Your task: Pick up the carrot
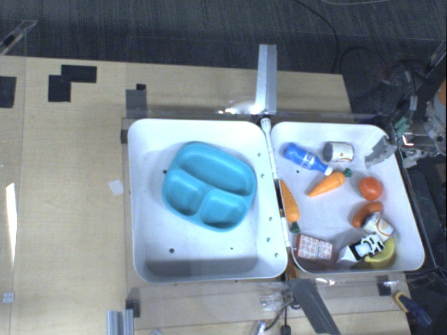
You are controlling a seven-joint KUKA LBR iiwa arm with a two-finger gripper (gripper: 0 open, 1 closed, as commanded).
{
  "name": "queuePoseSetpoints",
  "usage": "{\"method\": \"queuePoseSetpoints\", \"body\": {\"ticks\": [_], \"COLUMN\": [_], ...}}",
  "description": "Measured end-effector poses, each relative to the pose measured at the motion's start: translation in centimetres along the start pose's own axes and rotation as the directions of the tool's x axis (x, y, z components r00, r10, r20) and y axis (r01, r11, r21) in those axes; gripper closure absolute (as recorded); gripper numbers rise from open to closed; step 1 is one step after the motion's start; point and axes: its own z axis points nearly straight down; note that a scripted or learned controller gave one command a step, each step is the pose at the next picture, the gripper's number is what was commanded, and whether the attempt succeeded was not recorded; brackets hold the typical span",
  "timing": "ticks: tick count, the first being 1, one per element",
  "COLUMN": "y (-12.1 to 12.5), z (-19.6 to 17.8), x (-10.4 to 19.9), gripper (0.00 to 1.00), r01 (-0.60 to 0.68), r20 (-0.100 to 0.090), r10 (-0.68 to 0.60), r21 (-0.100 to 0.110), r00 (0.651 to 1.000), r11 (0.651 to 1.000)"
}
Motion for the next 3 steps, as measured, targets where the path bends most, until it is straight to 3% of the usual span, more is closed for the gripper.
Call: {"method": "queuePoseSetpoints", "body": {"ticks": [1, 2, 3], "y": [0.2, 1.5, -0.2], "z": [-1.2, 10.2, -1.0], "x": [0.1, 8.1, 12.2], "gripper": [1.00, 1.00, 1.00], "r01": [0.006, -0.158, -0.210], "r20": [0.001, -0.001, -0.001], "r10": [-0.006, 0.158, 0.210], "r21": [-0.006, 0.002, -0.003], "r00": [1.000, 0.987, 0.978], "r11": [1.000, 0.987, 0.978]}}
